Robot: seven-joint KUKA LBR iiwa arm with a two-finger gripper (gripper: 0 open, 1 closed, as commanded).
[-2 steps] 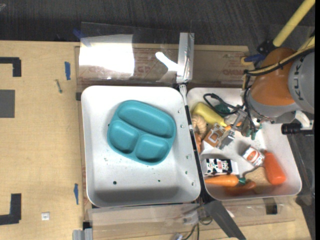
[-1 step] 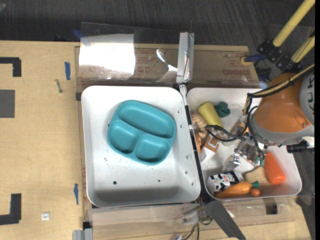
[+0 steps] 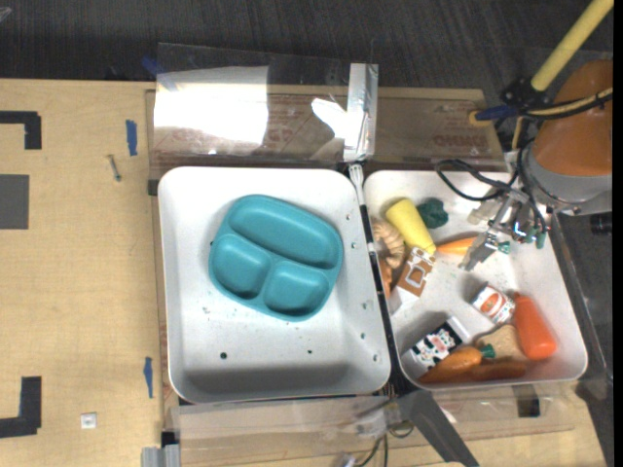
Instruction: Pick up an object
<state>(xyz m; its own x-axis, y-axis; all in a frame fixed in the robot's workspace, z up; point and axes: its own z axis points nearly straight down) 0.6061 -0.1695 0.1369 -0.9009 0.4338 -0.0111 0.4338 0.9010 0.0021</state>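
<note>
Gripper [image 3: 494, 238] of the grey arm, orange-banded above the wrist, hangs low over the right-hand shallow white bin [image 3: 569, 305] — whether its metal fingers are open or closed cannot be told, and nothing shows between them. Just left of it lies a small orange carrot-shaped piece [image 3: 453, 247], beside a yellow plastic bottle [image 3: 409, 224]. A red-and-white can [image 3: 494, 305] and an orange-red plastic vegetable [image 3: 533, 327] lie nearer the front. The left white bin [image 3: 185, 309] holds a teal three-compartment tray [image 3: 275, 255].
</note>
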